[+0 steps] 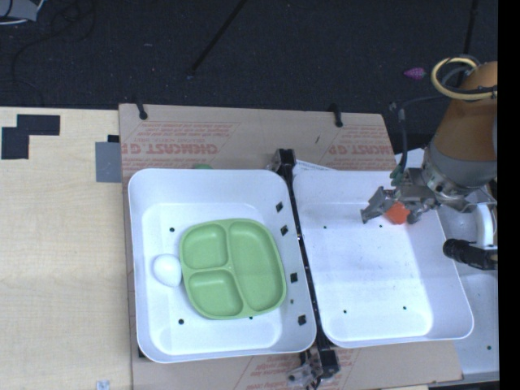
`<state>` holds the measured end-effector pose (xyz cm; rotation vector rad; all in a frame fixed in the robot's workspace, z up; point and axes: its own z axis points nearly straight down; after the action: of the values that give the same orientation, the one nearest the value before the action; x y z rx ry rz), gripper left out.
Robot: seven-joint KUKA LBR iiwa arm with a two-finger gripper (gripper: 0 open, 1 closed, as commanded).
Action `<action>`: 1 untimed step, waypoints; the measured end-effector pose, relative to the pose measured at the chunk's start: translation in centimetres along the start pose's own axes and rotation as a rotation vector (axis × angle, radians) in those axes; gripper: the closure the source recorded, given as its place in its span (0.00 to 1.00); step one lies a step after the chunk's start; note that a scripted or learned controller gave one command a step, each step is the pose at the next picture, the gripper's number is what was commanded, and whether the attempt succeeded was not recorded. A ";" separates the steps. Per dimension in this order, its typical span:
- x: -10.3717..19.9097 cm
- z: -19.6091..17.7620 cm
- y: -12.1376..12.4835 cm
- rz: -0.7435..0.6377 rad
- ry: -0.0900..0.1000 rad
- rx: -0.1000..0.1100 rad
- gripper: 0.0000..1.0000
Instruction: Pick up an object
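Observation:
My gripper [397, 211] hangs over the far right part of the right bin [382, 331], its grey fingers closed around a small orange object [397, 214] that shows between them. The object sits at or just above the bin floor; I cannot tell whether it is lifted. In the left bin [154, 331] lies a green three-compartment plate [232, 268], and a white egg-shaped object [167, 270] rests against the plate's left edge.
A black divider with clips [296, 258] runs between the two bins. The arm's orange band [467, 124] and cables rise at the right. Cardboard [244, 140] lies under the bins, with a wooden bench top [57, 258] to the left.

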<state>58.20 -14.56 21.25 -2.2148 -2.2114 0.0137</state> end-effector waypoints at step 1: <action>0.0 -0.7 0.3 -0.002 -0.001 -0.011 0.00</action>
<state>58.46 -14.57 21.96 -2.2193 -2.2198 0.0025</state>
